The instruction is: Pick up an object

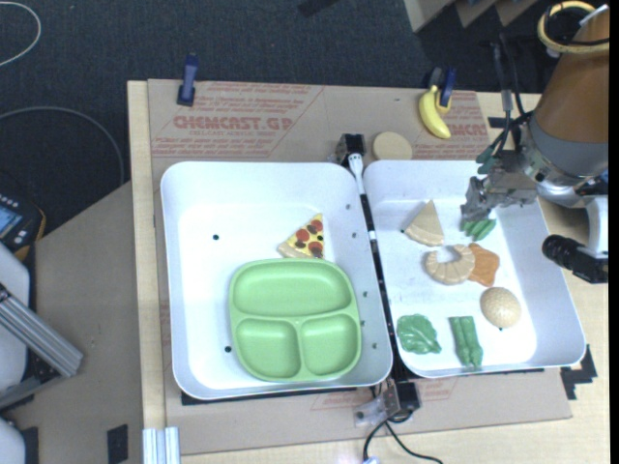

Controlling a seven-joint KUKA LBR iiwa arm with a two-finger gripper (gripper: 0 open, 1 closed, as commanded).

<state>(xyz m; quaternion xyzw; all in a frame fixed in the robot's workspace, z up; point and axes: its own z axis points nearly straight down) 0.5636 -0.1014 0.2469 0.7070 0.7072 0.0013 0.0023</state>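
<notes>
Reaching gripper (478,211) above right bin (556,288)

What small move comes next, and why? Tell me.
Probably a short straight descent onto the small green piece. The gripper sits right above it in the right bin, near the upper right, and the piece lies a little apart from the tan wedge, so there is room.

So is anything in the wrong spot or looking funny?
Yes. A banana and a round tan piece lie on the cardboard behind the right bin, outside both bins. The other toy food sits in the bins. A pizza slice lies beside the green tray, not on it. Nothing looks spilled or broken.
</notes>
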